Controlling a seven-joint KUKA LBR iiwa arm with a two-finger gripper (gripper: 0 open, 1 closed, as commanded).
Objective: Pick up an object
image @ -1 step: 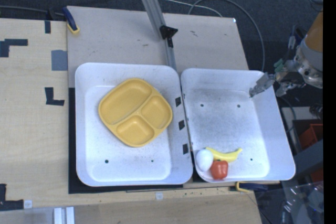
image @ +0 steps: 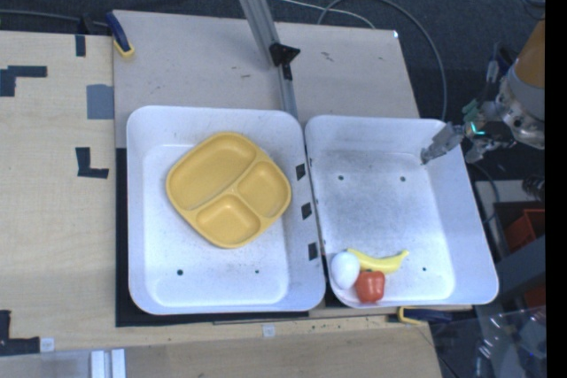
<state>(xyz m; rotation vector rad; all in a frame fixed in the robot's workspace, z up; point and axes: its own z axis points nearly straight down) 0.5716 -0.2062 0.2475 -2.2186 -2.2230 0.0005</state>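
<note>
A yellow banana (image: 383, 260), a white egg-shaped ball (image: 345, 270) and a red pepper-like piece (image: 371, 285) lie together at the near edge of the right bin (image: 399, 190). A yellow divided plate (image: 229, 189) sits in the left bin (image: 151, 217). My gripper (image: 457, 142) hangs at the right bin's far right rim, well away from the three small objects. Its two grey fingers are spread apart with nothing between them.
A slanted metal pole (image: 257, 0) rises behind the bins. Cables (image: 399, 22) run across the dark floor at the back. A wooden bench top (image: 44, 190) with dark tape marks lies to the left.
</note>
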